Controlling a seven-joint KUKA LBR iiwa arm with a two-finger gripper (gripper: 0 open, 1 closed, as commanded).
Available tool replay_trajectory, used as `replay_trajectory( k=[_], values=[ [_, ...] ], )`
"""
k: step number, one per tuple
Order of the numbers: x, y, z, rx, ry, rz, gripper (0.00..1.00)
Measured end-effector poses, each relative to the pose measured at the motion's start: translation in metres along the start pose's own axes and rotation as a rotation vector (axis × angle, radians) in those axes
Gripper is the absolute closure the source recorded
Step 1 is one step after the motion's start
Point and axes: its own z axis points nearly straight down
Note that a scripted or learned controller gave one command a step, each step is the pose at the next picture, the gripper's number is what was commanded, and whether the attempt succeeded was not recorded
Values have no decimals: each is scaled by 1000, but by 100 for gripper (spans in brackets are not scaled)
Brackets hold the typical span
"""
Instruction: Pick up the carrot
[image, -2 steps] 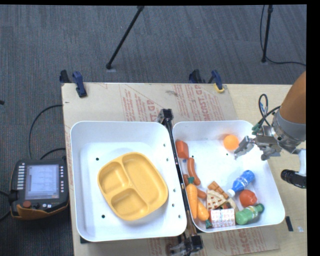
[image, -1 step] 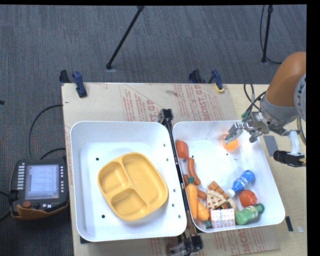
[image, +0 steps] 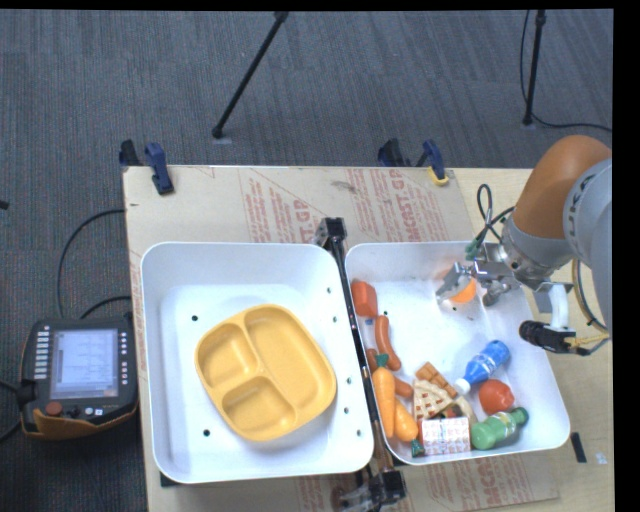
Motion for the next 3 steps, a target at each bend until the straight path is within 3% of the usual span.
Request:
replay_trajectory(
  k=[1, 2, 3],
  values=[
    [-2, -1, -10, 2, -5, -1, 100],
    [-2, 0, -20, 2, -5, -1, 100],
    [0, -1, -97, -5, -10, 188, 100]
  ],
)
